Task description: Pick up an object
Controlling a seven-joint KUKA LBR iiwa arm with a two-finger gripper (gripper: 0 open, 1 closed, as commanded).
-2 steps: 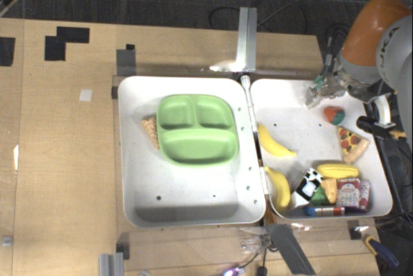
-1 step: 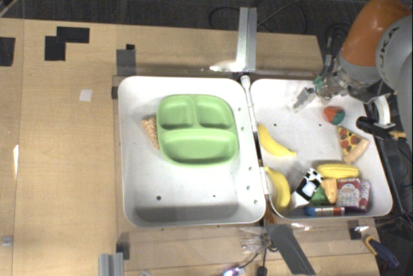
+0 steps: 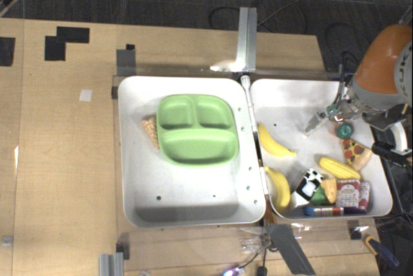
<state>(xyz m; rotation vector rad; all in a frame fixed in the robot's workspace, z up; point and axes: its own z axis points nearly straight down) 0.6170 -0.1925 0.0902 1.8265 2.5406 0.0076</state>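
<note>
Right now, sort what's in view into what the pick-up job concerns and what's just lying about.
Job:
gripper, above the right bin
bananas
pizza slice toy
teal round toy
small box

Lying about:
green divided plate in the left bin
waffle-like piece beside the plate

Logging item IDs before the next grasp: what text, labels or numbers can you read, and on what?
No text is readable.
Red box in the right bin: has a printed label, too small and blurred to read.
Black-and-white item: pattern, no legible lettering.
Green tray: no markings visible.
</note>
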